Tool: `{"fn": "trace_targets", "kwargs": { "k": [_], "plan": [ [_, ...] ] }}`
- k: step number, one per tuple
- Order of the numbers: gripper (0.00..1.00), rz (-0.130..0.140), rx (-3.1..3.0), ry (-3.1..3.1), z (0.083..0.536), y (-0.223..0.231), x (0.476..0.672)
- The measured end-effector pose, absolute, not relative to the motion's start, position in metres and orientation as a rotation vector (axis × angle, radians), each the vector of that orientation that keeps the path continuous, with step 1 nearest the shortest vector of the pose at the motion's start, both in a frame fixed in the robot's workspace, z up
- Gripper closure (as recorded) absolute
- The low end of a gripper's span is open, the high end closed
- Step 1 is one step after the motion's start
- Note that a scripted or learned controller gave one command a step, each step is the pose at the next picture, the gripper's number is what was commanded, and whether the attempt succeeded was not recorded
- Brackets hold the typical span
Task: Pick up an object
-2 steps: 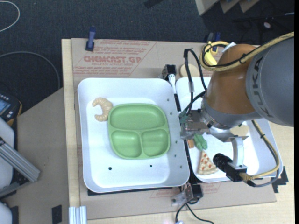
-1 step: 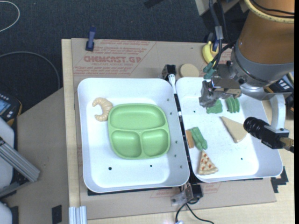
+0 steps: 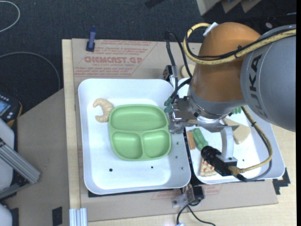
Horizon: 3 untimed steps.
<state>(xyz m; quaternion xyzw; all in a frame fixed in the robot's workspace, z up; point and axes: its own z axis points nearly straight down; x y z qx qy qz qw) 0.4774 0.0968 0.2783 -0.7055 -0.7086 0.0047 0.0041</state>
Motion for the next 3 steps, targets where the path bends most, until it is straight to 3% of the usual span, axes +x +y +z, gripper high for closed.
{"fn": "trace_targets", "kwargs": {
  "k": [1,2,3],
  "plan": [
    [1.0,-0.023,-2.225,-2.23,0.414,0.098,0.481],
    [1.0,0.014,-2.217,-2.217,0.325,0.114,0.478],
    [1.0,-0.014,-2.232,-2.222,0.419,0.068,0.48]
  ]
}}
